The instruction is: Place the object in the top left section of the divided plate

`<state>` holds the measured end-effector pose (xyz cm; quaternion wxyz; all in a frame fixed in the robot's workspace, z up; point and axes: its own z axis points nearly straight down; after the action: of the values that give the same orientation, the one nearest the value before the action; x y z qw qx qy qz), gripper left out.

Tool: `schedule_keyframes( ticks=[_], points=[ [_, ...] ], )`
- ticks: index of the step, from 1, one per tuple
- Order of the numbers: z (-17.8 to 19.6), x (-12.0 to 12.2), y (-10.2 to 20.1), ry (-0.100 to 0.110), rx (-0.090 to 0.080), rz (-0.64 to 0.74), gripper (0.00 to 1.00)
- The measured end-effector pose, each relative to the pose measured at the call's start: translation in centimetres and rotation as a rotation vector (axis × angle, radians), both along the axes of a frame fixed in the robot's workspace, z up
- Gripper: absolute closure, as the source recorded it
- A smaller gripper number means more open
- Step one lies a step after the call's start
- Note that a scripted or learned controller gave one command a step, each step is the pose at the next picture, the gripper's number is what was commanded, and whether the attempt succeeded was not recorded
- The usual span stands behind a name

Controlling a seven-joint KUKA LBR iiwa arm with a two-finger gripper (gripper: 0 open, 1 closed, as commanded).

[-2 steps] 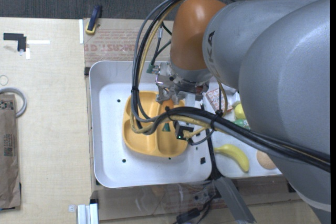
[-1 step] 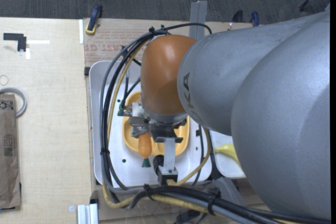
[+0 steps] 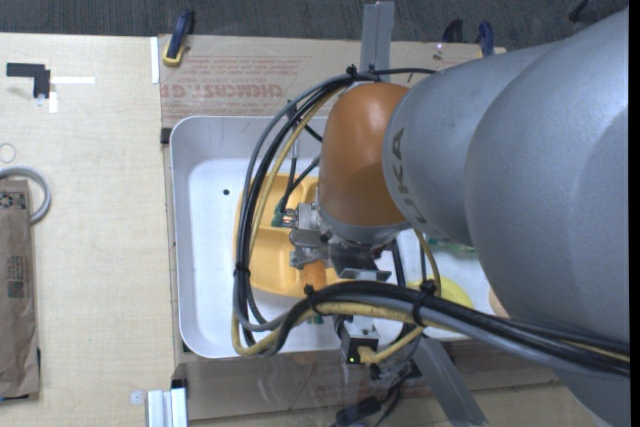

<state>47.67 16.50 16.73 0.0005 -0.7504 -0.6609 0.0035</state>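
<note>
Jaws: state cannot be told. The wrist (image 3: 338, 250) hangs straight over them and hides them from above.
Arm: grey, orange band (image 3: 362, 155), reaching in from the table's right edge. It stands over the middle of the table, and black and yellow cables (image 3: 250, 215) loop round the wrist.
Plate: yellow plate (image 3: 262, 260) in the left white bin (image 3: 195, 215), lying toward that bin's right side. A curved left strip of it is in view; the rest, dividers included, is under the wrist.
Object: not identified with confidence. A small orange patch (image 3: 313, 275) shows at the wrist's near-left edge, over the plate. It may be the object, but whether it is held or lying on the plate cannot be told.
Other item: pale yellow thing (image 3: 456, 293) on the right of the wrist, toward the table's near right, part covered by cables.
Key relation: judged, the wrist is already above the plate, so the target section lies from the jaws toward the table's far-left corner.
Axis: long axis of the orange patch too little exposed to read.
Risk: judged, a release here could land in a near section and not the far-left one.
</note>
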Motion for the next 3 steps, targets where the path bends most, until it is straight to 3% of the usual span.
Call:
schedule_keyframes(
  ticks=[1,2,3],
  points=[
    [2.3,5.9,-8.6,-0.003,0.000,-0.029,1.00],
    [8.9,9.9,-9.1,-0.004,-0.003,-0.651,1.00],
    [-2.3,5.4,-3.0,-0.002,-0.001,-0.403,1.00]
  ],
)
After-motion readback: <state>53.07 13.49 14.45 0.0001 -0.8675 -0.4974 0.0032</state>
